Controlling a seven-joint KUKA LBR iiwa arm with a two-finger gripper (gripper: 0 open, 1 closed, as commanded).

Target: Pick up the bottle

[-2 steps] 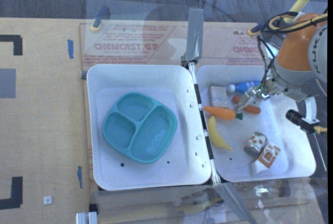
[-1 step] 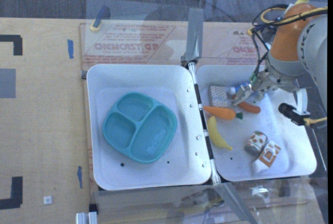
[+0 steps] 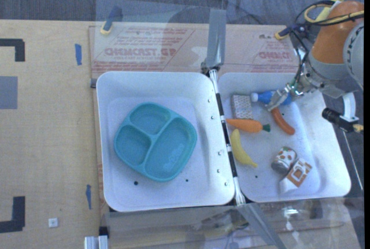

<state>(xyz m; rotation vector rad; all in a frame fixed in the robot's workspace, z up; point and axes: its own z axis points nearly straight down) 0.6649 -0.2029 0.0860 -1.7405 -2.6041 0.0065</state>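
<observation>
Teal plate (image 3: 155, 141) in left bin (image 3: 110, 89); right bin (image 3: 335, 175) holds bottle (image 3: 263, 97), carrot (image 3: 247, 125), banana (image 3: 241, 149); jaws' state unclear.

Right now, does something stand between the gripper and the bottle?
Nothing visible does. The gripper is already at the bottle, at the back of the right bin. A sausage lies just in front of it, beside the path, not across it.

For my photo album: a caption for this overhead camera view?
Gripper reaches the blue bottle lying beside a carrot and banana.
</observation>
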